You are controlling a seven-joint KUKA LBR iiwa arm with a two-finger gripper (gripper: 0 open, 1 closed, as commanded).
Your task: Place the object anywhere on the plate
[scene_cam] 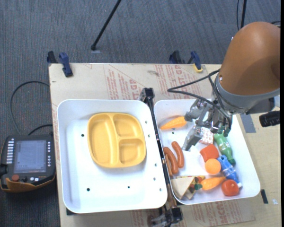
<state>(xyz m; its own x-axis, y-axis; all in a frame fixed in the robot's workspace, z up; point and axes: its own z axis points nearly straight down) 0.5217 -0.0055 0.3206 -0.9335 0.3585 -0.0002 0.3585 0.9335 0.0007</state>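
My gripper (195, 137) hangs over the right bin (253, 174), among the toy food, just beside the sausages (174, 156). Its fingers look spread with nothing between them, though the angle is poor. The yellow plate (116, 139) in the left bin (66, 174) is bare, so picking and placing both remain.

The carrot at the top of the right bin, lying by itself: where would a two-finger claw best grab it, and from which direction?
Probably across the thick middle of the carrot, coming straight down from above. It lies flat and roughly sideways in the right bin, with bare floor along both long sides, so the fingers could straddle it. The tapered tip looks likelier to slip.
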